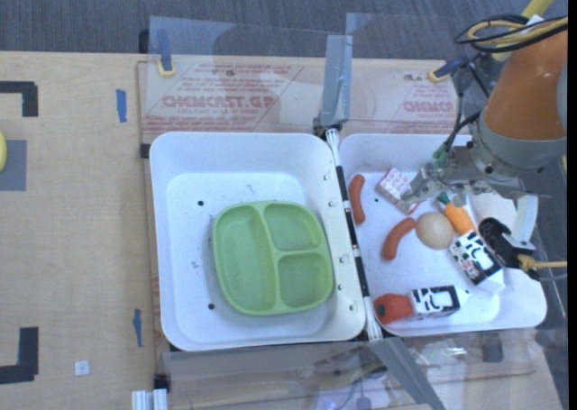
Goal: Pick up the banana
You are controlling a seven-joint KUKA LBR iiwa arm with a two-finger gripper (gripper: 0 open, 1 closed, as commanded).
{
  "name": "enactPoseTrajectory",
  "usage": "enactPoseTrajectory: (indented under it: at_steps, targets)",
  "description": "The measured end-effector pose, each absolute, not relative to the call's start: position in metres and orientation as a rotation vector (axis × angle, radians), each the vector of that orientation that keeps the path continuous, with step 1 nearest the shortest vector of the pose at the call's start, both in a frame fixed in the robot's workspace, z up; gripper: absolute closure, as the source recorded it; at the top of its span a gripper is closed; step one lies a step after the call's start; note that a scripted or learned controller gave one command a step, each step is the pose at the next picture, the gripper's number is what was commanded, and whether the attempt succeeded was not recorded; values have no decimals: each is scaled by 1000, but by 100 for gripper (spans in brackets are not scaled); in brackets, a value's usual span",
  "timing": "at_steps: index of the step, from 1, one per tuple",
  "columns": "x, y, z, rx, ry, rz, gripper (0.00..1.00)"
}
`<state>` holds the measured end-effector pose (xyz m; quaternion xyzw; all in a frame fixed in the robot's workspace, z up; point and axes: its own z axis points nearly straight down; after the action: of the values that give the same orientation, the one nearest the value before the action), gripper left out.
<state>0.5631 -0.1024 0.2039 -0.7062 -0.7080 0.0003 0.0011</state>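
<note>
Where the banana lies cannot be told; nothing in either bin reads plainly as one. A small yellow rounded shape (3, 152) sits on the wooden bench at the far-left edge, well apart from the bins and cut off by the frame, so it can't be identified.

The gripper (435, 185) is over the far part of the right-hand shallow white bin (518, 314), below the grey arm with its orange band (527, 84). It is seen from above among its own metal parts, so how far open it stands cannot be told, and nothing is seen held in it. Whether it touches anything is unclear.

Just left of the gripper lies a small pink-and-white packet (394, 187). Just on its near side are a short orange carrot-like piece (460, 218) and a pale beige egg-shaped ball (434, 231), the two touching or nearly so. An orange-red sausage (398, 238) lies slanted against the ball's left side, and a second one (358, 198) lies along the bin's left wall.

To the right of the ball is a black-and-white patterned carton (475, 259). A similar carton (435, 300) lies by the near wall, with a red rounded vegetable (391, 308) at its left end.

The left-hand white bin (180, 174) holds a light green plastic tray with three compartments (270, 257).
</note>
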Motion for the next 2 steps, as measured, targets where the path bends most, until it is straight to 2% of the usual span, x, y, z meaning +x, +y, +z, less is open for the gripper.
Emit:
enactPoseTrajectory:
  at_steps: [1,2]
  targets:
    - [540,-12,184,-2142,-2295,2,0]
    - [598,-89,185,-2146,-2297,0,0]
